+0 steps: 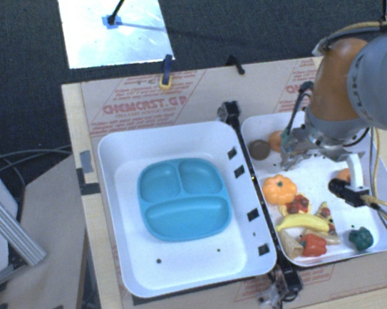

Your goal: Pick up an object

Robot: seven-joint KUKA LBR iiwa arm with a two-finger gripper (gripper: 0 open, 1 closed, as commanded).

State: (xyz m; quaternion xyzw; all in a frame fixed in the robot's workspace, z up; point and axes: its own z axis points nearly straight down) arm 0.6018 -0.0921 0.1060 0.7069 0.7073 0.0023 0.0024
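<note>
One camera sits high above the bench (149, 99), looking down at a slant. It sees both white bins (124, 196), with the arm (369, 73) coming from the right.

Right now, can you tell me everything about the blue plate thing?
The blue tray is a light turquoise dish that looks like smooth plastic, roughly rectangular with rounded corners. Ridges split it into three sections: two smaller ones at the far side and one long one at the near side. It lies flat near the middle of the left white bin, resting on the bin's floor, and nothing sits in it.
</note>
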